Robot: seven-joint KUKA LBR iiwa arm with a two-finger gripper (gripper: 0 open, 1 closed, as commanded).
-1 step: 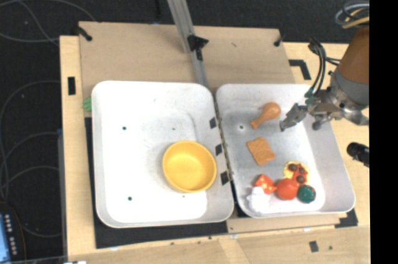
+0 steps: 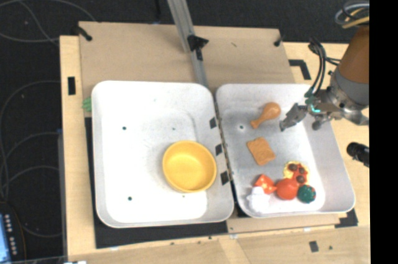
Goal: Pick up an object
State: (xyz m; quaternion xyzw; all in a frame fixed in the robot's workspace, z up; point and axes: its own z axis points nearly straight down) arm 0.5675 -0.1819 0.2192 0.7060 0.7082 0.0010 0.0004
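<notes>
Bench (image 2: pixel 143 51): pale wooden board on a dark floor, bearing two shallow white bins side by side. No brand, label or legible writing can be made out on any item.

Right bin (image 2: pixel 329 163), nearest corner: a cluster of small toy foods. A white piece (image 2: pixel 257 198) lies at the front edge, touching a red-and-orange piece (image 2: pixel 264 182). Just beside these sits a red round item (image 2: pixel 286 188), tomato-like, with a dark green ball (image 2: pixel 306 194) touching its right side. Behind the pair is a yellow piece with dark spots (image 2: pixel 295 169).

Right bin, middle: a flat tan square (image 2: pixel 260 150), cracker-like, lying alone, apart from the cluster.

Right bin, far part: a brown drumstick-shaped toy (image 2: pixel 267 113), lying tilted, thick end toward the far right.

Left bin (image 2: pixel 124 113): one yellow bowl (image 2: pixel 189 165), upright, in the near right portion, close to the wall shared with the other bin.

Gripper (image 2: pixel 300 116): at the end of the grey arm (image 2: pixel 354 79) entering from the right, hanging over the far right part of the right bin. Its two dark fingers (image 2: pixel 290 119) stand apart, with nothing between them. It is near the drumstick, to that item's right, not touching it.

Far side: a grey metal strut (image 2: pixel 177 4) rises slantwise from behind the bins. Loose cables (image 2: pixel 25 14) lie on the dark floor at left.
</notes>
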